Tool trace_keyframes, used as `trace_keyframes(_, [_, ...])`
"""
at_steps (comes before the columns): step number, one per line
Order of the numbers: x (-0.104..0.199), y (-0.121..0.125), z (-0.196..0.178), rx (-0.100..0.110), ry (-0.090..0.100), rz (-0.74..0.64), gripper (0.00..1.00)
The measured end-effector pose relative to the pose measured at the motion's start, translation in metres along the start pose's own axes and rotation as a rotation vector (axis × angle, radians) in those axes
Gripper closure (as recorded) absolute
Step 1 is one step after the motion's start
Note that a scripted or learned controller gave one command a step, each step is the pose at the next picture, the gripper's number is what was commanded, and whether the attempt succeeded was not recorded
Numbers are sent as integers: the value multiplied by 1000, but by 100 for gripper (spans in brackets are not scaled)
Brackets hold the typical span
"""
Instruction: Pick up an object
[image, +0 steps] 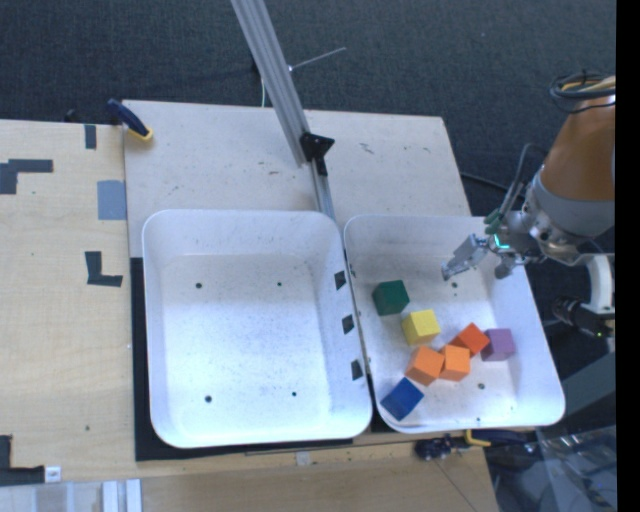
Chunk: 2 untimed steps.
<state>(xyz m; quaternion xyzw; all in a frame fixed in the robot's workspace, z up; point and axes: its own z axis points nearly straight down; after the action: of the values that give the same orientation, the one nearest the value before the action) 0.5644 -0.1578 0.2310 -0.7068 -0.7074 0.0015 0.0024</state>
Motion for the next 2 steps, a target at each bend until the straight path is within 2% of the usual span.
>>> trace_keyframes(1, [0, 1, -2, -4, -1, -1, 0])
trace_keyframes(2, [-3, -6, 60, 2, -1, 1, 0])
